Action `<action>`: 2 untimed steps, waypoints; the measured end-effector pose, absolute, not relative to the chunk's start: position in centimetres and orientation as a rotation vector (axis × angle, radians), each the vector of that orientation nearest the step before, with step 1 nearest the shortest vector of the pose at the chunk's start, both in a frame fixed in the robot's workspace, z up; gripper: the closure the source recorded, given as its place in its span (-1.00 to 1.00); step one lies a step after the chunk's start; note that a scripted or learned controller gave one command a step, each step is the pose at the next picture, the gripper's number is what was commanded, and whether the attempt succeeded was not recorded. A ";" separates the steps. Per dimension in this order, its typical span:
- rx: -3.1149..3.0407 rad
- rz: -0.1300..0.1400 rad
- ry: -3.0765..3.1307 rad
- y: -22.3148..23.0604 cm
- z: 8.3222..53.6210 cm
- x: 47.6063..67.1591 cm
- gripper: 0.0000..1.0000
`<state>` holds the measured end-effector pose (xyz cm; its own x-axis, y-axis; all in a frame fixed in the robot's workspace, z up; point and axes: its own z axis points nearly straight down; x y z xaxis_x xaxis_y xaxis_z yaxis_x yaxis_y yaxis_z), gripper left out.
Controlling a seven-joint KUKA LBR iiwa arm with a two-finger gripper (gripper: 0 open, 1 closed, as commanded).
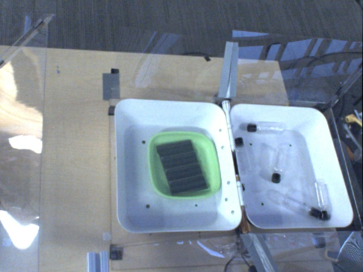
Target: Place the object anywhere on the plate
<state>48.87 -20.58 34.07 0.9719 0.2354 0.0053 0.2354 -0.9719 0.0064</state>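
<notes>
You find the dark ridged block (pixel 181 167) already lying flat on the green plate (pixel 155 152) in the middle of the left bin (pixel 127 152). It looks stiff and light; grip it across its narrower width, ridges helping.

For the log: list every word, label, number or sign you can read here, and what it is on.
None can be read.
Green plate: no print.
Dark ridged block on it: plain ridges, no lettering.
Clear tubes with black caps in the right bin: any marks are too small to tell.
</notes>
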 end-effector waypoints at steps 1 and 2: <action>3.124 0.004 0.322 -20.5 28.0 48.8 -1.00; 3.122 0.009 0.326 -20.6 30.9 48.8 -1.00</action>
<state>48.85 -20.55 30.86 0.9784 0.2065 0.0051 0.2065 -0.9784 0.0035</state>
